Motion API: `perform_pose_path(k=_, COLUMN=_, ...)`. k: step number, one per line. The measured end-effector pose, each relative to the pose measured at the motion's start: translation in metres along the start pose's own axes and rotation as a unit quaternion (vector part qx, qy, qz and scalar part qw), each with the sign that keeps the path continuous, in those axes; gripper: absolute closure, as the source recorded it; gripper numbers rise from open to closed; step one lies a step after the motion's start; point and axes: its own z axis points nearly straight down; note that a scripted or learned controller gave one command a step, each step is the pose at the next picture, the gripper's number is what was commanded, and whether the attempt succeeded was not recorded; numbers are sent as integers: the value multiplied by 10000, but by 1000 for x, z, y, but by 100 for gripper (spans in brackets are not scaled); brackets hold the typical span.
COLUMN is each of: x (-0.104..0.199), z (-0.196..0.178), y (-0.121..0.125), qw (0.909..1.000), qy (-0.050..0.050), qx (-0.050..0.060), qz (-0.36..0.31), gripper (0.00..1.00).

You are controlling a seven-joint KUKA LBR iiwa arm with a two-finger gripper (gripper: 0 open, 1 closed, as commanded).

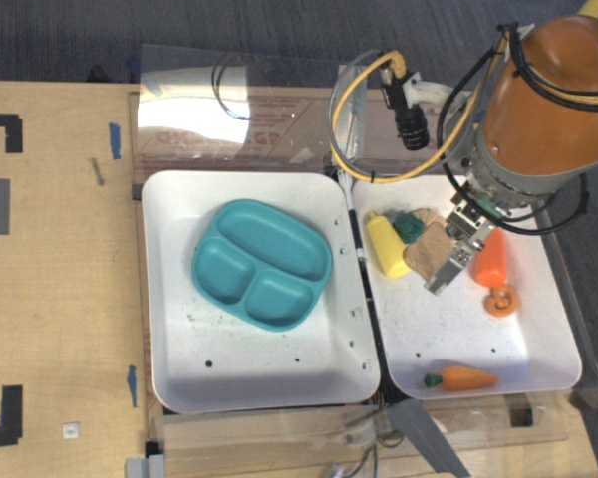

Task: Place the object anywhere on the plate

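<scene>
A teal divided plate lies in the left white bin. In the right bin a tan brown piece rests beside a yellow object and a dark green object. My gripper hangs low over the right edge of the tan piece, reaching in from the upper right. An orange object stands just to its right. I see nothing lifted off the bin floor.
An orange ring lies below the orange object, and a toy carrot sits near the right bin's front wall. Yellow and black cables loop behind the bins. A ridge divides the two bins.
</scene>
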Motion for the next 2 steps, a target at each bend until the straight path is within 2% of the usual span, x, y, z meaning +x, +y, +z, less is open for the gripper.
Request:
perform_pose_path(k=1, x=66, z=72, y=-20, qw=9922, qy=2, qx=15, qz=-1250, gripper=100)
perform_pose_path(k=2, x=41, z=57, y=29, qw=9838, qy=13, qx=1, qz=-1790, gripper=100)
